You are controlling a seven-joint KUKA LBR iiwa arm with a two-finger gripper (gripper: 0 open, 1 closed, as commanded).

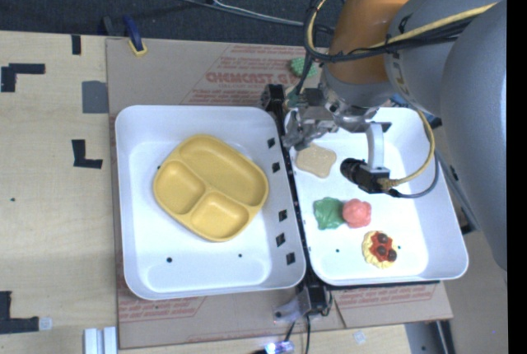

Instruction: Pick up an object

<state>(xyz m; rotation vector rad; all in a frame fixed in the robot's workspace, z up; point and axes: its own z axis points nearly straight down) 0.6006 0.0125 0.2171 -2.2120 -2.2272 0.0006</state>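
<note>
Camera view, from above at a slant. The arm [445,56] reaches in over the right bin [428,262], its orange band above the wrist. The gripper [306,130] sits low at that bin's near-left wall, close to the divider between the two bins. Whether it is spread or closed cannot be told from here; the wrist body and cabling cover it.

The nearest candidate is a tan cracker-like piece [316,160], lying flat on the bin floor just below the gripper tip, touching or nearly so. It is not visibly held. Further down from the tip lie a green lump [328,212] and a pink lump [357,213], side by side and in contact. Beyond them, near the bin's front, sits a yellow toy with dark red spots [380,249]. A black cylinder on a cable [359,174] hangs just right of the tan piece.

The left bin [140,262] holds a yellow divided tray [211,186], well apart from the gripper, across the divider.

Risks, as judged: the tan piece is thin and flat, so a closing grip may skate over it or push it against the wall. The wall itself crowds the tip, so a collision is likely if the descent drifts left.
</note>
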